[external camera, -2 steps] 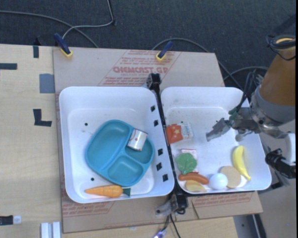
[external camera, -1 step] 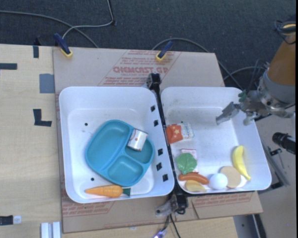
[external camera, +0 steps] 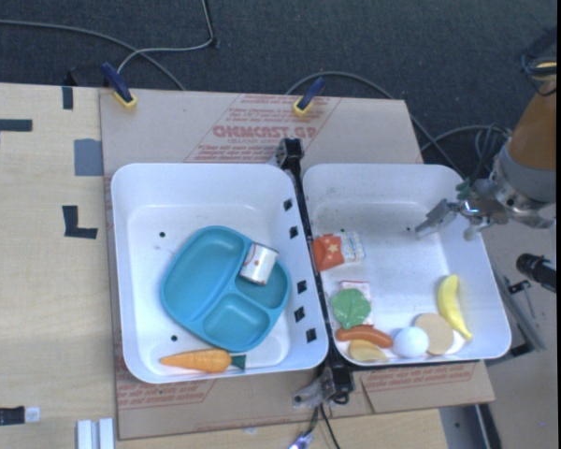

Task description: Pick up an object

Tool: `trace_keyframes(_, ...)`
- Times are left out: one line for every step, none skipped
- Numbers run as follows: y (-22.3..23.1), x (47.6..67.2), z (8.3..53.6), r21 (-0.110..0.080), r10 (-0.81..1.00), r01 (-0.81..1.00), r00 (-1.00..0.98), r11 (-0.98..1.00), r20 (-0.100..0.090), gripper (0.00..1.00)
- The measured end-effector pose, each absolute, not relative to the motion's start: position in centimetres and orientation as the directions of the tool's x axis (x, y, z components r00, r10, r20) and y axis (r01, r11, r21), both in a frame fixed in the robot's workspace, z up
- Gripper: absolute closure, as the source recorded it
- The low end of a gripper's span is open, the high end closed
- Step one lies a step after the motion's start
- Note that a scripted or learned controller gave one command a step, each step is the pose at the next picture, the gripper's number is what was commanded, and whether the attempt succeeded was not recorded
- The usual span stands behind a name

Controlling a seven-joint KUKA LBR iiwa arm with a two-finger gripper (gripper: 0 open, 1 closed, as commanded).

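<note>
The pincer hangs over the right bin's far right corner with its two fingers spread open and nothing between them, well apart from the toys below. The banana lies near that bin's right wall, with a white ball, a tan slice and a sausage along the near edge, a green leaf and a red packet by the divider. In the left bin a metal cup rests on a blue plate, and a carrot lies by the near wall.
</note>
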State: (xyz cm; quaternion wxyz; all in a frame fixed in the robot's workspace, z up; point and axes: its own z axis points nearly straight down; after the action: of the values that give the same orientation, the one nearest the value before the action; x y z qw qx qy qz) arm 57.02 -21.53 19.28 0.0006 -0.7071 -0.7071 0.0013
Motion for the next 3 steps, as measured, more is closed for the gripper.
trace_keyframes(-21.9, 54.5, 16.1, -0.002, 1.0, 1.0, 0.0, 0.0, 0.0, 0.0)
trace_keyframes(-22.4, 50.8, 14.6, -0.002, 1.0, 1.0, 0.0, 0.0, 0.0, 0.0)
trace_keyframes(-22.4, 48.4, 8.9, 0.0, 1.0, 1.0, 0.0, 0.0, 0.0, 0.0)
